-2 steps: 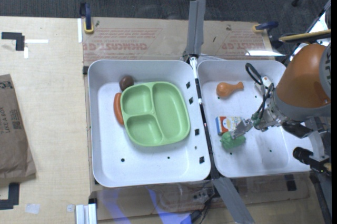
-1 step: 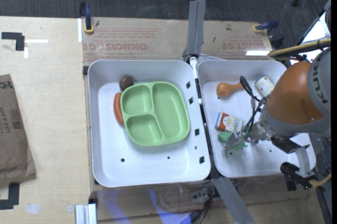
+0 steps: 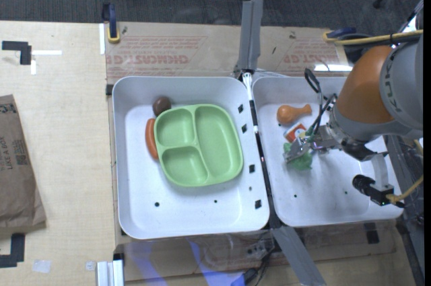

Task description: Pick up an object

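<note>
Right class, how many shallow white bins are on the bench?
2: left bin holds a green divided plate; right bin sits beside it, under the gripper.

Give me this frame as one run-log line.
gripper: low in right bin | over green item | grasp: unconfirmed | left bin: green tray

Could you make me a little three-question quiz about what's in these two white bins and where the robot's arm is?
1. True or false: the green divided plate lies in the right bin.
2. Which item touches the plate's left edge? A) orange sausage-shaped item B) a blue cup C) a spoon
3. Fill in: the gripper is down in the ____ bin, over a small green item.

Key:
1. False; it lies in the left bin.
2. A; a brown rounded item sits near the plate's top left corner.
3. Right; an orange drumstick-shaped item lies nearby.
</note>
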`<action>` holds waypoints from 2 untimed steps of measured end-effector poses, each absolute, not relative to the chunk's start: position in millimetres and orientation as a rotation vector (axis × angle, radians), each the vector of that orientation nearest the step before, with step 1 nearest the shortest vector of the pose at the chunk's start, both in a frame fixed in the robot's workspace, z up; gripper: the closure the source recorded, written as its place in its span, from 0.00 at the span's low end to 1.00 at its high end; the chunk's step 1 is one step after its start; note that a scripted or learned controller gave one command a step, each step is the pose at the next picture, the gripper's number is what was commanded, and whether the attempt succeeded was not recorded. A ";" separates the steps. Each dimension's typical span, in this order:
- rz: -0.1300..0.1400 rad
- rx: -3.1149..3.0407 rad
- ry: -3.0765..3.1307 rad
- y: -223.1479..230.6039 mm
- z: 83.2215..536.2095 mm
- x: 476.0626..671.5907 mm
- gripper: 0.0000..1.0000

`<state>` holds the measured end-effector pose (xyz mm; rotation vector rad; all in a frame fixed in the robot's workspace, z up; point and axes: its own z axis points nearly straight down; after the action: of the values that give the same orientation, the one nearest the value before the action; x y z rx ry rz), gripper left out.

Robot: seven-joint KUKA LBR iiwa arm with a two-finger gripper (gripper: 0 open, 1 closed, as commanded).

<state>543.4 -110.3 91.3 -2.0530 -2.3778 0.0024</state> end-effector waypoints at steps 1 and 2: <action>0.003 -2.051 -2.377 -97.0 91.1 497.5 0.00; 0.003 -2.100 -2.336 -98.6 91.3 541.5 0.00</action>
<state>541.5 -98.6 91.3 -2.0996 -2.3358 0.0029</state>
